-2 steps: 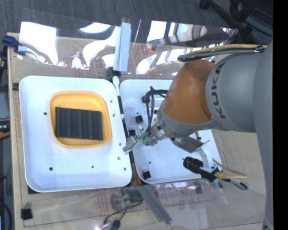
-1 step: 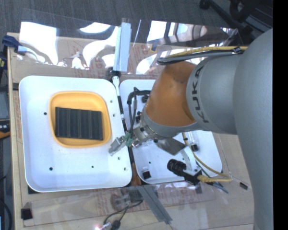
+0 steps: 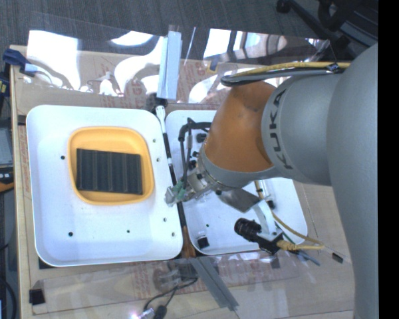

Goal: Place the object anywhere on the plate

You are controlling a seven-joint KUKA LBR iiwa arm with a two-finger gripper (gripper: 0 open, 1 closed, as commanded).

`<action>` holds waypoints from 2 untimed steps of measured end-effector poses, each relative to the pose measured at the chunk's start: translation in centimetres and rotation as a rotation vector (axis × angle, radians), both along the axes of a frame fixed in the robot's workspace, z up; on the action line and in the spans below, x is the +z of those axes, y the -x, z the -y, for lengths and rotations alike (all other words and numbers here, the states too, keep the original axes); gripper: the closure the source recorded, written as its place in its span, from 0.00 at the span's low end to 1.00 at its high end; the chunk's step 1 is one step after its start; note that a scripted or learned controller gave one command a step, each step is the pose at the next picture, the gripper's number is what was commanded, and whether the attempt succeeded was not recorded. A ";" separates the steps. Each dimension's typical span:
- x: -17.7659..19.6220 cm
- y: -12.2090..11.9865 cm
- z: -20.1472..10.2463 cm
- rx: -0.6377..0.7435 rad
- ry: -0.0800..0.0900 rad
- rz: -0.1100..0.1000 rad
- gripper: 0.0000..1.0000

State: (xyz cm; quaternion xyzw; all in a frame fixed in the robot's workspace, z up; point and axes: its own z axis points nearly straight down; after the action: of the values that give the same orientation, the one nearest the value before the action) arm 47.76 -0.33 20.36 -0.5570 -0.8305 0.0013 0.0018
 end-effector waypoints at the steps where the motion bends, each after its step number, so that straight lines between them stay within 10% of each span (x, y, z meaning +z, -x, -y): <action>1: 0.0 0.0 0.0 0.000 0.000 0.000 0.00; 2: -1.3 -11.1 -2.8 -0.069 0.001 0.000 0.00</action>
State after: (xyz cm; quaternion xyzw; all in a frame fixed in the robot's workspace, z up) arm 58.87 2.44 19.03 -0.5854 -0.8107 0.0017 0.0014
